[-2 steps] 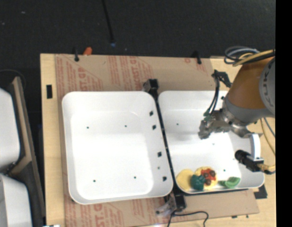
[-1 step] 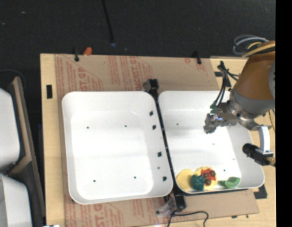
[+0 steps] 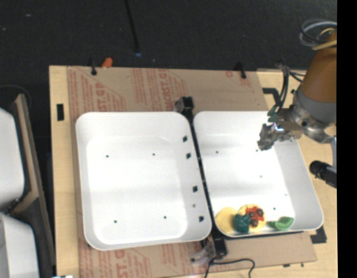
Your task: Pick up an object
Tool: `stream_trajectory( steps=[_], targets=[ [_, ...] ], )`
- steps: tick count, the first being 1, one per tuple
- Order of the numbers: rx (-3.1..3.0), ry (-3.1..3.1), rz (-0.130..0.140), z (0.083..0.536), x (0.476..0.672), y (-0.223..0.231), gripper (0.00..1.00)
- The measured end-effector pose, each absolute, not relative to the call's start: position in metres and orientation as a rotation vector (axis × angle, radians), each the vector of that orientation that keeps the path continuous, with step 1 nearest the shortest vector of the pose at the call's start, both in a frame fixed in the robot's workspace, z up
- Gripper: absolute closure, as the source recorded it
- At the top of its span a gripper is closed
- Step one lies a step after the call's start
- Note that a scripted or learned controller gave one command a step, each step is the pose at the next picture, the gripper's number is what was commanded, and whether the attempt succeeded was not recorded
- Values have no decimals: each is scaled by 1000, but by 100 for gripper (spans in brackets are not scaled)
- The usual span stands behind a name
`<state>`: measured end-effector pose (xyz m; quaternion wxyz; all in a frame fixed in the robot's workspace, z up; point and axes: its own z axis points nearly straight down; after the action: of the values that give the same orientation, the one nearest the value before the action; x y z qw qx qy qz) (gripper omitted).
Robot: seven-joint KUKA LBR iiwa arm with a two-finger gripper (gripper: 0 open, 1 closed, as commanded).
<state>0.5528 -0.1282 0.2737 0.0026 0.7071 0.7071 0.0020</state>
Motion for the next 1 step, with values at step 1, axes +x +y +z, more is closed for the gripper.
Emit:
stream_trajectory(
  steps=[1],
  targets=[
    [2217,2225,2,277,573,-85,100]
  ],
)
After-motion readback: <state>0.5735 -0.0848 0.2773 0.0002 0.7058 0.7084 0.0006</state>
